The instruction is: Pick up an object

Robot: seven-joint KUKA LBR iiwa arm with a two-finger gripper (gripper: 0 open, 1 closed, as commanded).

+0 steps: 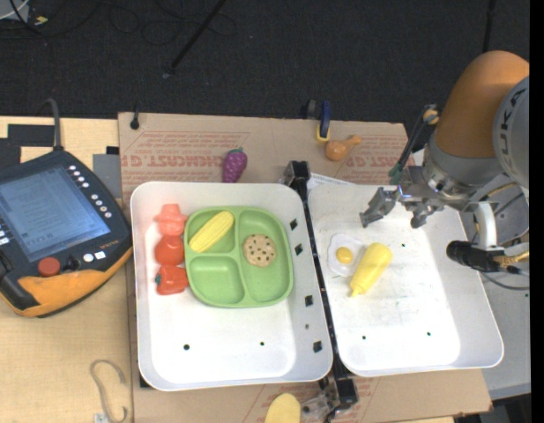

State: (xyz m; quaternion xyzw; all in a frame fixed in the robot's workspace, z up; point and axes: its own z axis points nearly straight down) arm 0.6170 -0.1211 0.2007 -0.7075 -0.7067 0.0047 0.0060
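Mustard bottle (pixel 369 269), fried egg (pixel 343 256) in right bin (pixel 430 342)

Yellow bottle (pixel 369 270), green divided plate (pixel 239 282), yellow corn (pixel 210 230), brown-speckled cookie (pixel 259 250), purple grapes (pixel 234 164), white bins (pixel 219 351)

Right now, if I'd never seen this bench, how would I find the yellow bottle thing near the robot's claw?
Look at the right-hand white bin, the one the grey arm reaches over. Near its upper left lies a yellow squeeze bottle, tilted, just below the gripper. Beside it sits a flat fried egg; the bottle is the taller, all-yellow one with a narrow tip.
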